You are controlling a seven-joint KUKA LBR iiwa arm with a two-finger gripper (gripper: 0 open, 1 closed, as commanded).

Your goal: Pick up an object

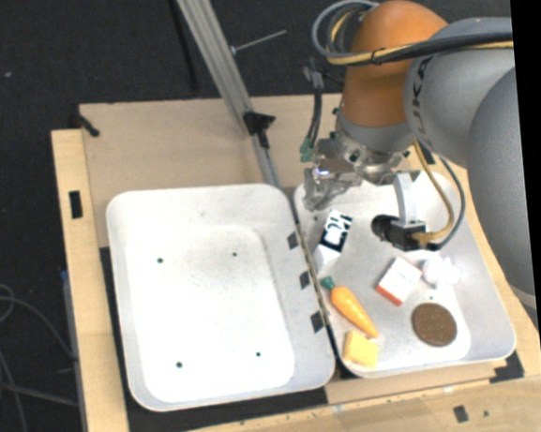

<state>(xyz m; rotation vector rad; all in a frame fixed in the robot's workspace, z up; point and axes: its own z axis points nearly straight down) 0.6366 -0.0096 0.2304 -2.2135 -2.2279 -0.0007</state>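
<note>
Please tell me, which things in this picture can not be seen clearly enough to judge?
- Gripper, camera view: small and blurred under the wrist, so open or shut is unclear.
- Far corner of the right bin: covered by the arm.
- Black-and-white item: too small to identify.
- Pale item beside the red-and-white box: washed out against the bin.

A metal rail (pixel 225 78) slants across the bench's (pixel 83 274) far edge; loose cables (pixel 7 327) lie beyond its left edge.
</note>
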